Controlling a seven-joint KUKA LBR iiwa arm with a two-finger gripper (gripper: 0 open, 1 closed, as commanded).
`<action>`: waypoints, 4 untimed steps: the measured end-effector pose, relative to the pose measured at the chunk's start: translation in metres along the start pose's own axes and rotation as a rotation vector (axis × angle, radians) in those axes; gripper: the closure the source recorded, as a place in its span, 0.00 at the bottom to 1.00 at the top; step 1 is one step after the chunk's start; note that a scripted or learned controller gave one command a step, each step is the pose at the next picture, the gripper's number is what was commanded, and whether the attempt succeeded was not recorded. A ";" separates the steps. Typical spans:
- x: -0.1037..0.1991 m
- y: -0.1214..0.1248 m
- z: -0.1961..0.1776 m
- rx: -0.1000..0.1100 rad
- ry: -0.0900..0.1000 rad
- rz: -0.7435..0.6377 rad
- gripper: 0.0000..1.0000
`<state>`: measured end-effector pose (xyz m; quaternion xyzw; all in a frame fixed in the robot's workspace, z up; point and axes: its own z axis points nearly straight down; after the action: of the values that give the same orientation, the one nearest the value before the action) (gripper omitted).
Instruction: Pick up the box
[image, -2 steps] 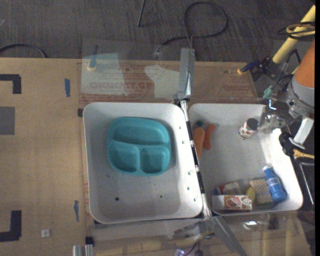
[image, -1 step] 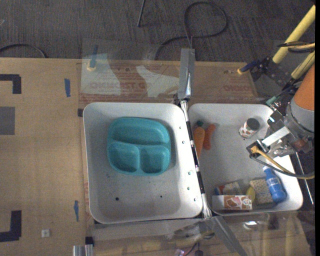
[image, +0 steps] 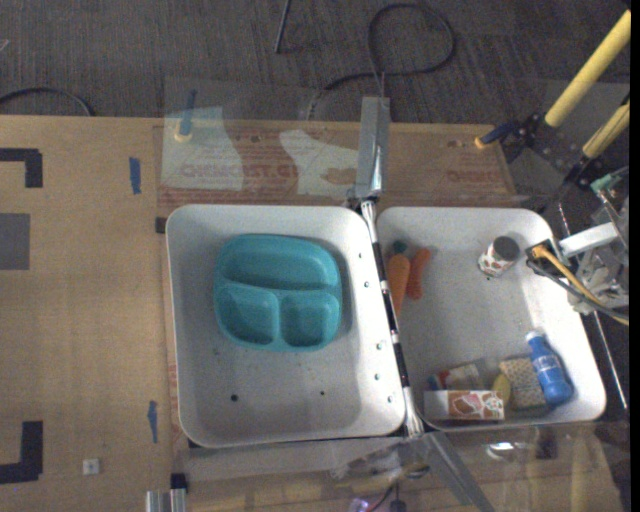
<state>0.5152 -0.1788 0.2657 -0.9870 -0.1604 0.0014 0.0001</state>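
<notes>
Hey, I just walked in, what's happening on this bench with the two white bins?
Nothing is being handled at this moment. The small white and orange cardboard box, the thing to be picked up, lies untouched along the near wall of the right white bin. Around it are a blue plastic bottle, a tan woven square, two orange toy carrots and a small white cup. The left white bin holds a teal divided plastic plate. The robot's hardware sits at the right edge, off the box.

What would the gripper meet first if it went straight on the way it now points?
Probably the small white cup in the right bin, just left of the gripper; height is unclear.
</notes>
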 end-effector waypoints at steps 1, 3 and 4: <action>-0.046 0.032 0.053 0.004 -0.001 0.124 1.00; -0.048 0.031 -0.001 0.002 -0.001 0.117 1.00; -0.048 0.031 -0.010 0.003 -0.004 0.116 1.00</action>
<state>0.4799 -0.2233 0.2756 -0.9947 -0.1032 0.0034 0.0011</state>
